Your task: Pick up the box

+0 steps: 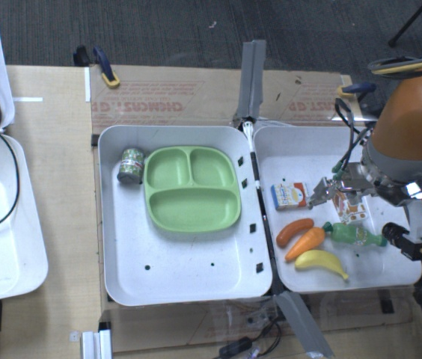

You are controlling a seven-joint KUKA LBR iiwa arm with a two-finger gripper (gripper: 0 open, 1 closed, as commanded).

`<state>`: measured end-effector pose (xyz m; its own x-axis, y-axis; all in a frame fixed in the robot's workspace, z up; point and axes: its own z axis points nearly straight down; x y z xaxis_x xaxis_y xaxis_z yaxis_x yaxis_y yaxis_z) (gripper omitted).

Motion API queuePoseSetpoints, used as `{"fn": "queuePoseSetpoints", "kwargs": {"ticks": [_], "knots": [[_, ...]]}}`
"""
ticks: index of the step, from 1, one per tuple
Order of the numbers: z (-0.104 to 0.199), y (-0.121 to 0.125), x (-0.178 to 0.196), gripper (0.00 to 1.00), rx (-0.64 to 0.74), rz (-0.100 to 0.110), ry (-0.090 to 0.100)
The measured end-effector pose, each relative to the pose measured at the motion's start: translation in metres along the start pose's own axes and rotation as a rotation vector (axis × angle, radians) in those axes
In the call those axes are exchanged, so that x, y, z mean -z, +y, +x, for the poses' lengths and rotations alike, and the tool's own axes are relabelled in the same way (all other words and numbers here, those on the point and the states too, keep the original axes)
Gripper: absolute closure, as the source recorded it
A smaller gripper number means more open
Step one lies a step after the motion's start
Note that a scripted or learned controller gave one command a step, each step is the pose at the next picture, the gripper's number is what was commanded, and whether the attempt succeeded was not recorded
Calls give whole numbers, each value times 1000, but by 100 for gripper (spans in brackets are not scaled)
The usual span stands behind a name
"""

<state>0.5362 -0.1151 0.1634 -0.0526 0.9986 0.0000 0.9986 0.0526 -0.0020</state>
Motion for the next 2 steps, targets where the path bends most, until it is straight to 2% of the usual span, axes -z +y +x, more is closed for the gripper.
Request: {"fn": "queuePoseSetpoints", "kwargs": {"ticks": [1, 2], "knots": [[-2, 61, -60, 0, 6, -2, -1], [14, 62, -65, 0, 156, -14, -6]]}}
